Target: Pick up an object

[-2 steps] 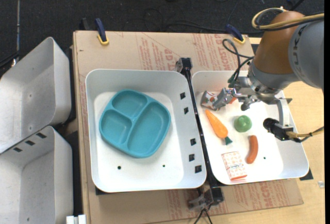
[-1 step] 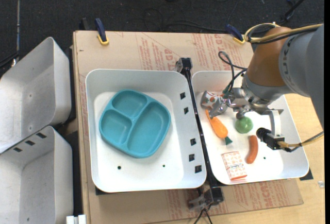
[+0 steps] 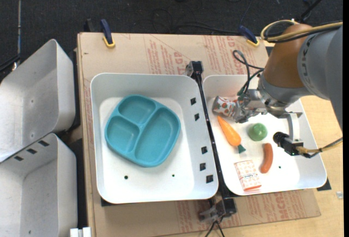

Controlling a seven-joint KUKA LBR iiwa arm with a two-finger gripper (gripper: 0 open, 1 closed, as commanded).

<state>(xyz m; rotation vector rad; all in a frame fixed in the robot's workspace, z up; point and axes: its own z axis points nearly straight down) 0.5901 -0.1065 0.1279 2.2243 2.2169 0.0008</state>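
Pincer [image 3: 244, 112] state unclear, beside can [image 3: 224, 105]; white bin [image 3: 305, 176] on cardboard-topped bench [image 3: 158, 53].

Bright, even overhead light, soft shadows, mild glare on the white bins [image 3: 98, 121], slightly soft focus.

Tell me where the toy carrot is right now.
The toy carrot lies in the right bin toward its left side, just below the gripper, with the green ball to its right and the small carton below.
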